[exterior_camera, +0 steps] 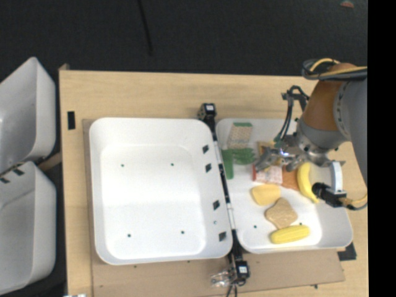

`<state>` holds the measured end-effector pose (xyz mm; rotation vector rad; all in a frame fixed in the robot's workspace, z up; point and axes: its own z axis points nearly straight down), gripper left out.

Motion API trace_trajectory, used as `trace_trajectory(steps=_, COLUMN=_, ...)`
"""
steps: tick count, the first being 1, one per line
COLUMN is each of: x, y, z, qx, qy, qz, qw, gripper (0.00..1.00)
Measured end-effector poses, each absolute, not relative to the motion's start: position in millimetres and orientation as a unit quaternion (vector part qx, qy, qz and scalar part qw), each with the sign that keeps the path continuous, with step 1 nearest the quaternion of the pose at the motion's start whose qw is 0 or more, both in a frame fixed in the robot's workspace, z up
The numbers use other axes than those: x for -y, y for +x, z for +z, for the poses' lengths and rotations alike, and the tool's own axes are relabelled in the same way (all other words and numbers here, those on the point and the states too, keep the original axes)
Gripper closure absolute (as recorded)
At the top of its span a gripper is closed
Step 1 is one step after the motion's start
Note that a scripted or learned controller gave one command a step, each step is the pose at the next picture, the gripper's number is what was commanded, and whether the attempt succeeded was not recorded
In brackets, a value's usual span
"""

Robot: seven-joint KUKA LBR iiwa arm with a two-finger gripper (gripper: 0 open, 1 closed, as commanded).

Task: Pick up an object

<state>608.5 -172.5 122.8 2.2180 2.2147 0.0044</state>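
Holding banana (304, 181), corn (289, 234), packets: right bin (334, 237). Pincer (276, 158) state can't tell, above pkt.

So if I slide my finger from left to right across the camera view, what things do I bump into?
Left white bin → green item → pale yellow piece → tan piece → banana.
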Motion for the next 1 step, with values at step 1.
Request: trace_trajectory(steps=1, x=123.4, y=623.2, z=107.1, qx=-0.707, qy=0.707, qz=0.0006, qw=0.005, gripper=0.0)
